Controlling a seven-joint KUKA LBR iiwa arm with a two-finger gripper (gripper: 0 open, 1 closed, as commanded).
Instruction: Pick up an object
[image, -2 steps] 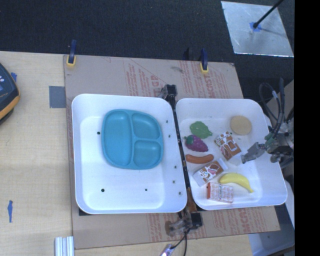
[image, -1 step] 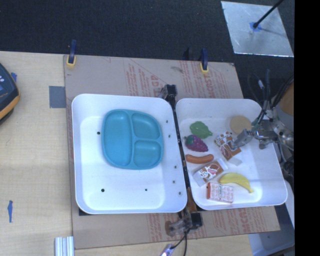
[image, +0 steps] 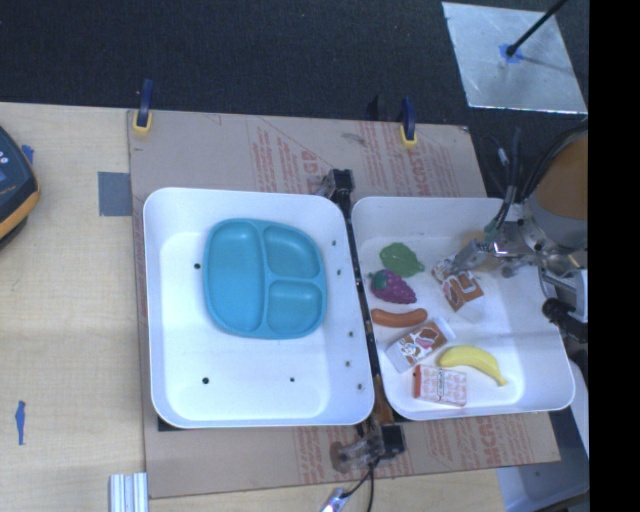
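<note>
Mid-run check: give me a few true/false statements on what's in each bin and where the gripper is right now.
1. The blue divided plate lies in the left bin. True.
2. The banana lies on the blue plate. False: it lies in the right bin, near its front.
3. The gripper hangs over the right bin. True.
4. The sausage is in the left bin. False: it is in the right bin, below the purple grapes.
</note>
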